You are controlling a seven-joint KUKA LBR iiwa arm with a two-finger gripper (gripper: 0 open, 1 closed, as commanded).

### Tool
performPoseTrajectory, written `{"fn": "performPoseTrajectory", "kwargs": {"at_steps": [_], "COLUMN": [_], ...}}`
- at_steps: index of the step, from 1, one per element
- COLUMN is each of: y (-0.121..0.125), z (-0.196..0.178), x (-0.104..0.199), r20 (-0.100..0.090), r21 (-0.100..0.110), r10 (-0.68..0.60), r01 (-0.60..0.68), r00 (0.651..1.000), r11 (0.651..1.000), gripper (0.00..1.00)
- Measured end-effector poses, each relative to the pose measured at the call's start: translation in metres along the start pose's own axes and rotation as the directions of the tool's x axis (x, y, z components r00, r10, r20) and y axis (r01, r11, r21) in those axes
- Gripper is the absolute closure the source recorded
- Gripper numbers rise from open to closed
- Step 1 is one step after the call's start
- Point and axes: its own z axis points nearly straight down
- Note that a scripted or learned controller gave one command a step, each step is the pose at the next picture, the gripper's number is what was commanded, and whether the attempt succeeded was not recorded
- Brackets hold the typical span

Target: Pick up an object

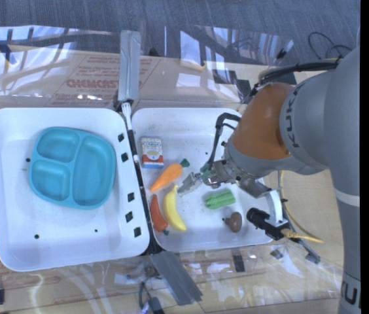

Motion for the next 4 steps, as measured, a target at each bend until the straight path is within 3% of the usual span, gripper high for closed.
{"fn": "performPoseTrajectory", "kwargs": {"at_steps": [1, 2, 3, 4], "y": [-0.038, 0.035, 0.035, 0.034], "z": [0.042, 0.043, 0.034, 0.017], "x": [0.024, -0.006, -0.006, -0.006], "r20": [0.004, 0.002, 0.002, 0.003], "r21": [-0.01, -0.005, -0.003, -0.005], "r10": [-0.031, -0.109, -0.112, -0.03], "r01": [0.031, 0.109, 0.112, 0.03], "r00": [1.0, 0.994, 0.994, 1.0], "r11": [0.999, 0.994, 0.994, 1.0], "gripper": [0.0, 0.0, 1.0, 1.0]}}
